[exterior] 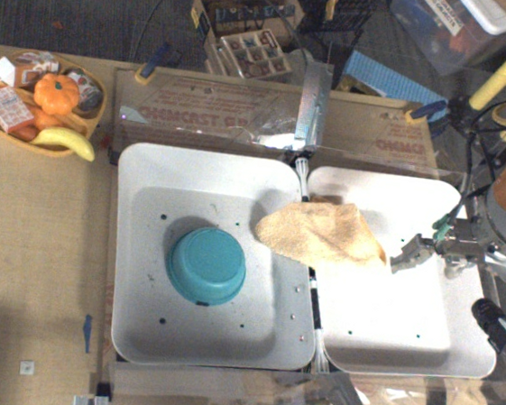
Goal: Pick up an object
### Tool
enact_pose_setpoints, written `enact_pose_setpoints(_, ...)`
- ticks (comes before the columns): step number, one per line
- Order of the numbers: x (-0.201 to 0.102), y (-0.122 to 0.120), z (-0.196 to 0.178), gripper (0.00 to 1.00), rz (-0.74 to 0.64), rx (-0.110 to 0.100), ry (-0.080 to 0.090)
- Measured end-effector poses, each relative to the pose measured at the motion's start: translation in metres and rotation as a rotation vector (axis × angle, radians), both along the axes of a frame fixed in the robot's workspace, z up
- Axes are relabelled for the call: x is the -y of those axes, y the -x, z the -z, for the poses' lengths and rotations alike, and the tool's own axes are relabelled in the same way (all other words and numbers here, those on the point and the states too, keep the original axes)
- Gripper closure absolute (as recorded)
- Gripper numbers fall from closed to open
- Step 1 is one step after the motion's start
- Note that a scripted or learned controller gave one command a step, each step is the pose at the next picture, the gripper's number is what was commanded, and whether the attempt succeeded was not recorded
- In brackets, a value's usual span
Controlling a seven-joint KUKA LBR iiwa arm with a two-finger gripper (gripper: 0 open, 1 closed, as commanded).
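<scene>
- Tan cloth (322, 233): crumpled, draped over the divider between the two white bins (132, 229); probably light and limp, best pinched at a raised fold.
- End effector (408, 254): just right of the cloth, holding nothing; finger state cannot be told.

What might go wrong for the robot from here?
The cloth drapes over the ridge between the left bin and the right bin, so a pinch may catch only a fold and it could slip free, or snag on the ridge. The hand sits low in the right bin beside the cloth and might scrape the floor. The bowl lies upside down, offering little to grip.
</scene>
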State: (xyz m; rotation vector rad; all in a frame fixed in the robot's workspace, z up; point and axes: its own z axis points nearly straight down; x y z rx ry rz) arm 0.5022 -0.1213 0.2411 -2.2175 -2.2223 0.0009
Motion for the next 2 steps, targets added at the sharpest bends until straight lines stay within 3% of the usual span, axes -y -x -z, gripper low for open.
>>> enact_pose_setpoints(1,0.001,0.023,-0.004,0.00,0.043,-0.001,-0.001)
enact_pose_setpoints(2,-0.056,-0.039,-0.004,0.00,-0.088,0.005,0.002)
